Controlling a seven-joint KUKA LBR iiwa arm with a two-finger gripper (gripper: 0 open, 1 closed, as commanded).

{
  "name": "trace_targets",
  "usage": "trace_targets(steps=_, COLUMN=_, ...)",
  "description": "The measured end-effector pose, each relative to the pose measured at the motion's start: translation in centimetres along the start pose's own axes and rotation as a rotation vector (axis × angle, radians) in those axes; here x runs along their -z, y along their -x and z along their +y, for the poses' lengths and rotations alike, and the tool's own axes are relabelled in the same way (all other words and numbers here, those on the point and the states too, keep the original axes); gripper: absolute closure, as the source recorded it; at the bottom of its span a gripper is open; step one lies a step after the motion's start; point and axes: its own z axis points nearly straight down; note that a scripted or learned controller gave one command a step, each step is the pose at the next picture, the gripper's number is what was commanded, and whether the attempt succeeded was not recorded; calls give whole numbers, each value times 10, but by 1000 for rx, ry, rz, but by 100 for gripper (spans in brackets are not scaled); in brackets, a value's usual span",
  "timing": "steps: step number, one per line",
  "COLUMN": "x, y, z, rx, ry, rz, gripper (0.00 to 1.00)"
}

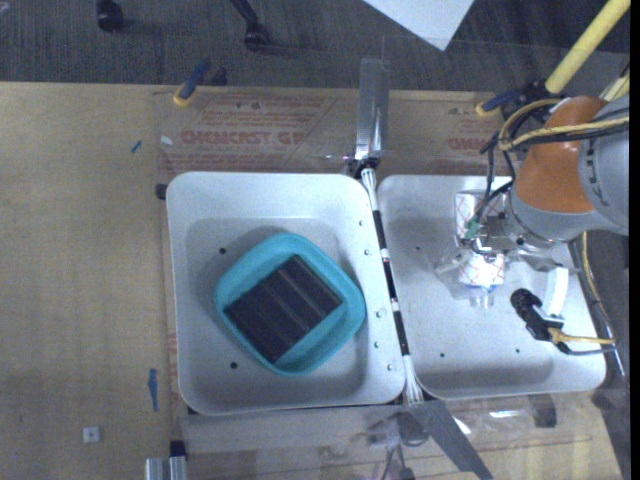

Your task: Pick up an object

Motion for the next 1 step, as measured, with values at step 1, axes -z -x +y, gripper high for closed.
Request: trace_targets(steps=1, x=79, y=-48, z=77, rx=114, ry=1, rz=-1, gripper=100)
